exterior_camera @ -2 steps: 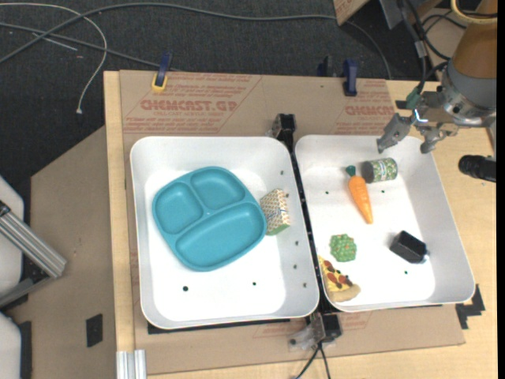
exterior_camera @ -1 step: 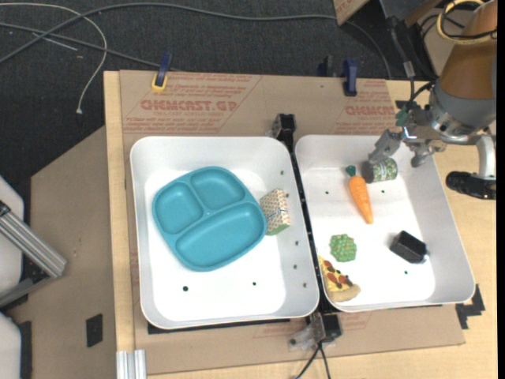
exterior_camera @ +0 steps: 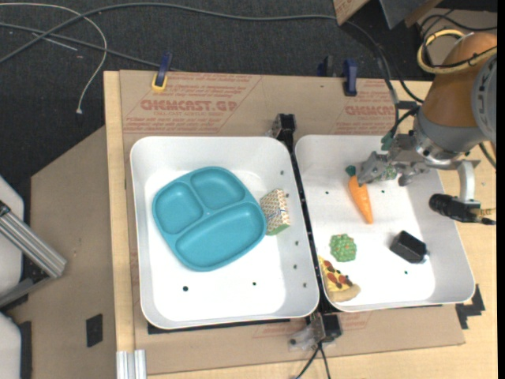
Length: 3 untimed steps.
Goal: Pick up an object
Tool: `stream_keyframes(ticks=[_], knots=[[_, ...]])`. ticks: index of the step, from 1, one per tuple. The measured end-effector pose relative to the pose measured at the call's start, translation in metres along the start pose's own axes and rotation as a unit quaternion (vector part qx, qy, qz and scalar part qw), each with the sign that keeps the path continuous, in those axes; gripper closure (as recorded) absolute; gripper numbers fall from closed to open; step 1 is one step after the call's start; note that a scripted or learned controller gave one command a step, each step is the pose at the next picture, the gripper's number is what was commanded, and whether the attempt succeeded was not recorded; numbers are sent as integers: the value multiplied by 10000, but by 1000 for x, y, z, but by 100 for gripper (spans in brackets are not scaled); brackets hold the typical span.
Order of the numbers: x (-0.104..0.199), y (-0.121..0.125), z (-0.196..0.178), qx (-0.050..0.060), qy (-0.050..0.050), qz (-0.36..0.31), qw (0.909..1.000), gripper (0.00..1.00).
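**A:** At the near edge of the right bin (exterior_camera: 442, 290) you have the pizza slice toy (exterior_camera: 338, 279), tucked against the wall by the divider. Just behind it sits the green broccoli-like piece (exterior_camera: 343, 248), and off to the right a small black block (exterior_camera: 409, 246).

**B:** And the thing you'd go for?

**A:** The orange carrot (exterior_camera: 362, 200), I'd judge. It lies flat further back in that bin, leaf end pointing to the gripper (exterior_camera: 377, 170), which hovers just beyond its top. You can't see a clear gap between the jaws, so I cannot tell how open they are, and nothing visibly sits between them.

**B:** What should you worry about?

**A:** The carrot is tapered and smooth. If you close on the leaf end, it may pivot or squirt out. Come down off-centre and you'd likely shove it toward the broccoli.

**B:** The left bin (exterior_camera: 158, 306)?

**A:** Blue divided plate (exterior_camera: 209, 218), with a patterned block (exterior_camera: 275, 211) touching its right rim. Well apart; ignore them.
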<state>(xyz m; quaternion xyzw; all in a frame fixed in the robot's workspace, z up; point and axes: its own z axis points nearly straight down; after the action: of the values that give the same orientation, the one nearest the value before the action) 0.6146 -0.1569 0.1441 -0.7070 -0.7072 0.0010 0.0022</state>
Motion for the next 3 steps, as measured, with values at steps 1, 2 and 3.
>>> stream_keyframes(ticks=[1,2,3], knots=[[1,0,52,1,1,0,10000,0],[1,1,38,-28,-2,1,10000,100],[3,-5,-23,-46,-13,-2,10000,100]])
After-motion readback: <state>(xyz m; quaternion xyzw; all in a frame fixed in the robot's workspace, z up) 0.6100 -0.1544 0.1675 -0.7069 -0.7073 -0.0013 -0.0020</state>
